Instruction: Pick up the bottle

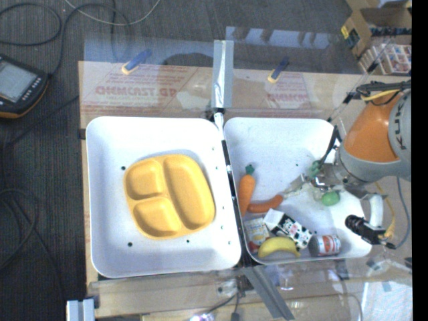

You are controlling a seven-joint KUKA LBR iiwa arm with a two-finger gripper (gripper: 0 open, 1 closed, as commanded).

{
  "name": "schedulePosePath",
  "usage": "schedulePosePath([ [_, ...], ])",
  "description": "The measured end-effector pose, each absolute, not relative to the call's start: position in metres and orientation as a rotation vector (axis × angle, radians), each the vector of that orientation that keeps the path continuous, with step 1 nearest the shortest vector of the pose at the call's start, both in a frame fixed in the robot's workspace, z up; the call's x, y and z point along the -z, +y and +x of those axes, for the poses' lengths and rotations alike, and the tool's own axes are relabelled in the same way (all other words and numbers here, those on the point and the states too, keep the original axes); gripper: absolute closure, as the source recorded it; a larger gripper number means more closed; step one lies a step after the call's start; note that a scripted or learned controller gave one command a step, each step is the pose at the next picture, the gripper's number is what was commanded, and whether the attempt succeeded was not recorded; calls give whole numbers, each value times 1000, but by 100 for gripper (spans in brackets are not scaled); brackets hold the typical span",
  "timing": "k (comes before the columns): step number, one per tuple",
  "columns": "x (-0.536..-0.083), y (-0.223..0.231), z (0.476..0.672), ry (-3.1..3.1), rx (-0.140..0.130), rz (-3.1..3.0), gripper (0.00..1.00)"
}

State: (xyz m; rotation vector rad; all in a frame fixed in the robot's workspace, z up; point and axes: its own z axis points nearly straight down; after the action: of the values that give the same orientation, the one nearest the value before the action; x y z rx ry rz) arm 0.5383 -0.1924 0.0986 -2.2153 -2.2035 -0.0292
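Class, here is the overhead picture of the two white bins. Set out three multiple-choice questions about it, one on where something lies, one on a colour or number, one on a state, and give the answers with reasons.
1. Where does the banana lie?
A. In the left bin
B. At the near edge of the right bin
C. On the floor

2. How many compartments does the yellow tray have?
A. Three
B. Five
C. One

3. How does the can sit?
A. Upright
B. On its side
C. Inside the tray

Answers:
1 B: the banana lies by the near wall of the right bin.
2 A: the yellow tray in the left bin shows two smaller sections and one long one.
3 B: the can lies on its side near the banana.
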Motion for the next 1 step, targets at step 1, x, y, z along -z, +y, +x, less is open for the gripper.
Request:
schedulePosePath([
  [1, -99, -161, 549, -2320, -2, -2110, 0],
])
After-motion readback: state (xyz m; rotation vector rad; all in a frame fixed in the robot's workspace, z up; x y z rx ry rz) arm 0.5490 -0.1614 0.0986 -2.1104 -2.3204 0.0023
